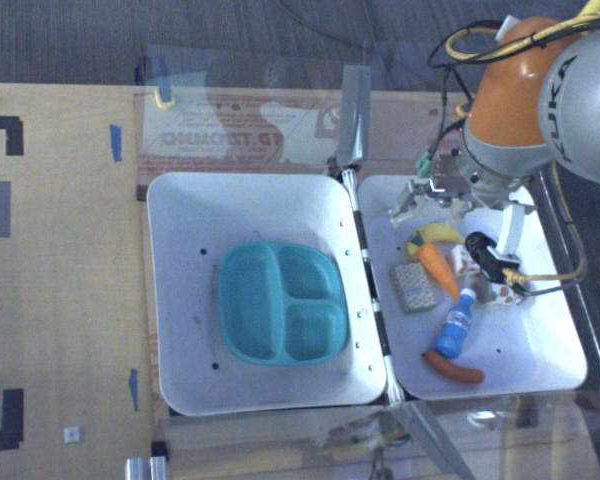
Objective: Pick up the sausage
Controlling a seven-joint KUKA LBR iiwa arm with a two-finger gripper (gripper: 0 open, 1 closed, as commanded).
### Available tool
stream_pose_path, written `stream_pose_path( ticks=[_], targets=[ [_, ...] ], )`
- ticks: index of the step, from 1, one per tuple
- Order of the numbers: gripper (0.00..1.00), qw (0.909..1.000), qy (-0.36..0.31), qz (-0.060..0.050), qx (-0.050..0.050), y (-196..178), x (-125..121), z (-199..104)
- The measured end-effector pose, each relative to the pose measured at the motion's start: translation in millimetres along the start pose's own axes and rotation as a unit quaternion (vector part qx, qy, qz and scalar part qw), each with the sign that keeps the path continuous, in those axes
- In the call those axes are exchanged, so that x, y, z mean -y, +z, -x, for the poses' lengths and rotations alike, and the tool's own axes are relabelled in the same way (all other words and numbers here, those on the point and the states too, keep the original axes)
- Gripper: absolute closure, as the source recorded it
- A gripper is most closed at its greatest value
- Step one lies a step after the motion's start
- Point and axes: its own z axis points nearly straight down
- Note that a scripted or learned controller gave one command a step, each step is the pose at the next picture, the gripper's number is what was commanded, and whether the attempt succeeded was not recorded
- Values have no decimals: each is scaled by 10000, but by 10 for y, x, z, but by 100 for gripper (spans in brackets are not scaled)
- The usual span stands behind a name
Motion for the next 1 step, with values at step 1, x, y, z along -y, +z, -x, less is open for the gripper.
stream_pose_path(
  ticks=[1],
  targets=[
    [0,9933,1158,-14,-5,35,757,-805]
  ],
)
